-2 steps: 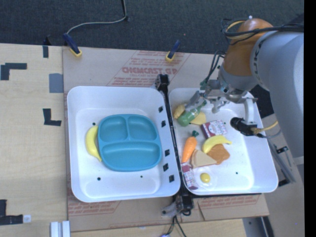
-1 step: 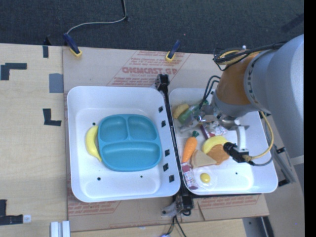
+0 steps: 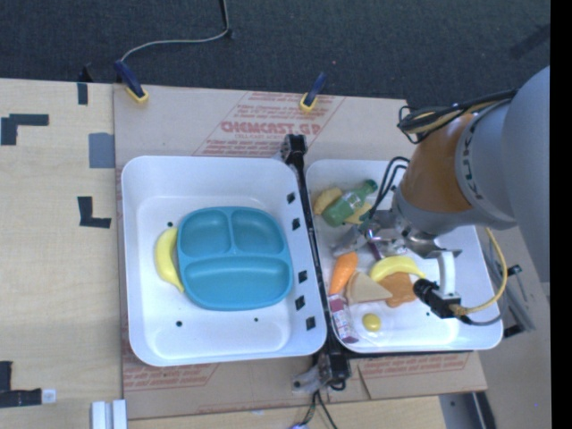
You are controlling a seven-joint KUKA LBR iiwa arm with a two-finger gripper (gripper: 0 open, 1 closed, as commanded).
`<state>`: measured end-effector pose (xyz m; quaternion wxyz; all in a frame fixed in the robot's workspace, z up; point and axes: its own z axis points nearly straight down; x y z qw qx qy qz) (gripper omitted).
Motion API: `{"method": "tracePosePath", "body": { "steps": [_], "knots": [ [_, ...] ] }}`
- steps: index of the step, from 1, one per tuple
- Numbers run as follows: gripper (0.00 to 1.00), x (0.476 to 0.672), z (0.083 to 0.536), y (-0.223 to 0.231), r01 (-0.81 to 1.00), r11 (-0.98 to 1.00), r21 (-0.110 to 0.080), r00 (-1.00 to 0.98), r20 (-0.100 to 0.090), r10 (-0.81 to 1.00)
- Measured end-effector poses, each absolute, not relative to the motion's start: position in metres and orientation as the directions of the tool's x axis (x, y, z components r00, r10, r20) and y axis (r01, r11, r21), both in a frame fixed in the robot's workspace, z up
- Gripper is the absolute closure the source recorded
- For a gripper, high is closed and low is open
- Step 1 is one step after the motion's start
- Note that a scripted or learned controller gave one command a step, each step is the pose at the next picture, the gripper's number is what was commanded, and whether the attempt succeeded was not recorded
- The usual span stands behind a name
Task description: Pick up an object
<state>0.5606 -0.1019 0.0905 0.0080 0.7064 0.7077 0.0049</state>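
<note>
While the grey arm's gripper (image 3: 386,239) sits low in the right white bin (image 3: 474,333), jaws' state hidden, can't tell; crowding is the risk. Nearest: small yellow ball (image 3: 372,323), tan wedge (image 3: 363,288), orange carrot-shaped toy (image 3: 342,273), yellow banana (image 3: 396,267) just beside the wrist. Farther: green bottle (image 3: 349,202). Jaws may nudge neighbours, slip off, close on nothing

Large grey rounded arm casing (image 3: 523,155) at frame right. Broad orange band (image 3: 431,172) above wrist. Black cables looped over band at upper edge. Yellow cable (image 3: 490,293) trailing at lower right. Small metallic tool (image 3: 386,238) with dark fittings.
</note>
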Motion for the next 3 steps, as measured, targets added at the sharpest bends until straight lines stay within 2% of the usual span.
{"method": "tracePosePath", "body": {
  "steps": [1, 2, 3],
  "knots": [
    [0.00, 0.605, 0.090, -0.097, 1.000, 0.001, 0.011, -0.001, -0.003, 1.000],
    [0.00, 0.544, 0.086, -0.096, 1.000, 0.000, 0.001, 0.000, -0.001, 1.000],
    [1.00, 0.545, 0.096, -0.097, 1.000, 0.000, 0.004, 0.000, -0.002, 1.000]
  ]
}}
